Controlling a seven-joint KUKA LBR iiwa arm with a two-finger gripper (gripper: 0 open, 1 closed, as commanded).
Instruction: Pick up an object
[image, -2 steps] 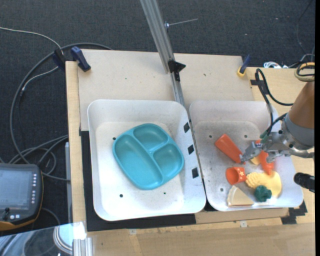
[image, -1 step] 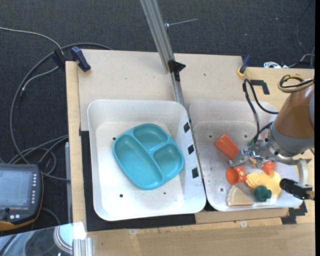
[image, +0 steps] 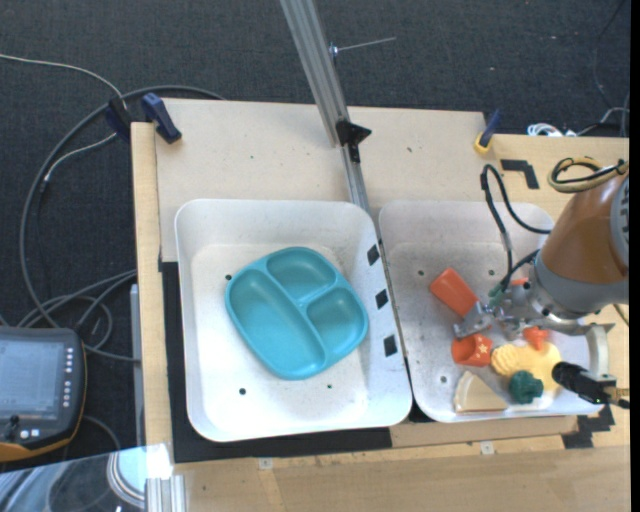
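Arm reaching into right bin (image: 400, 300). Gripper (image: 492, 318) hovering low amid toy pile, between orange block (image: 453, 290) and orange-red piece (image: 472, 350); claw state: cannot tell. Approach step underway, likely; next move calling for closing on single item, then lifting clear.

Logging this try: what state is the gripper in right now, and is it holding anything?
Gripper: low in the right bin, beside the orange block; open or closed cannot be told, and no held object can be seen.
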